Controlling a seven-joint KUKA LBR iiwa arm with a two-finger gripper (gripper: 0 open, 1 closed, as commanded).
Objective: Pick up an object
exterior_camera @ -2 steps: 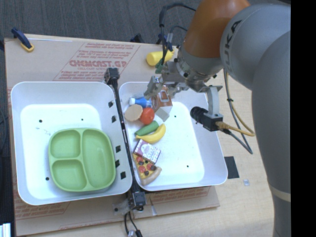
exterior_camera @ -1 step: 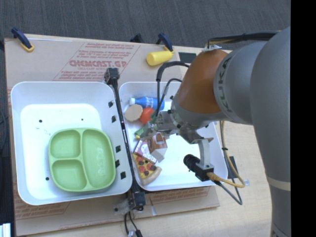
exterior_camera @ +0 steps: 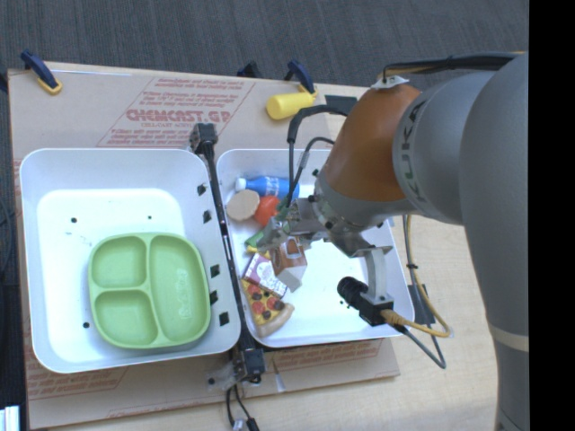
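Observation:
My gripper [exterior_camera: 293, 232] hangs low over the left part of the right bin [exterior_camera: 359, 326], under the orange wrist band [exterior_camera: 368, 151]. Just below it lies a small brown and white carton [exterior_camera: 289, 260], touching or almost touching the gripper. Around it sit a green item [exterior_camera: 260, 238], a red item [exterior_camera: 267, 209], a tan round piece [exterior_camera: 242, 206] and a blue bottle [exterior_camera: 266, 185]. Nearer the front lie a red and white packet [exterior_camera: 258, 269] and a toy pizza slice [exterior_camera: 267, 306]. The arm hides the bin's right back part.
The left bin [exterior_camera: 54, 187] holds a green divided plate [exterior_camera: 148, 288]. A yellow clamp handle [exterior_camera: 287, 104] lies behind the right bin on the cardboard. A black connector with a yellow cable [exterior_camera: 367, 302] hangs over the right bin's front right.

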